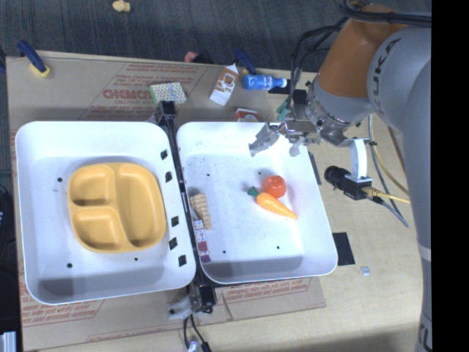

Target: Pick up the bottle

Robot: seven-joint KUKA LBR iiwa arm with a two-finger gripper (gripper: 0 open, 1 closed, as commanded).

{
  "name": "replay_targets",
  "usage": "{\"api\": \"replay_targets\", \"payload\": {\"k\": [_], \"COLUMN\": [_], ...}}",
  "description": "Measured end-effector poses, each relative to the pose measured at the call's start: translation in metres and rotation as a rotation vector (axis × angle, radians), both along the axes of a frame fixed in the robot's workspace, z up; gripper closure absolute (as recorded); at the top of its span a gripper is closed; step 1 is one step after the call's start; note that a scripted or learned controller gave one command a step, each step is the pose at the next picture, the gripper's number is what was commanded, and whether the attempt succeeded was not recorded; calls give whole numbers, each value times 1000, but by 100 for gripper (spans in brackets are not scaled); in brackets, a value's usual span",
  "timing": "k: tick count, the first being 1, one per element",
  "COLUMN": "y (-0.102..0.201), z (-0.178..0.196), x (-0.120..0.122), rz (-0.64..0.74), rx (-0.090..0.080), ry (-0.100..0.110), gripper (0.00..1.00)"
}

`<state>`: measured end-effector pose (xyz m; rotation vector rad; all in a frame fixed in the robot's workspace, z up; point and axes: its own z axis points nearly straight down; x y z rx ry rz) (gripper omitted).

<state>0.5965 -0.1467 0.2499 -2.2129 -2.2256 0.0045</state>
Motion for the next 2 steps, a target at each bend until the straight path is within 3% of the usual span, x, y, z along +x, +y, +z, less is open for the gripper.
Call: {"api": "replay_targets", "payload": {"k": [1,2], "y": [1,-52], "z": [10,43], "x": [0,-76], "rz": [5,125], "rx": [0,1], "ry": [2,-1], "gripper": [100,100]}}
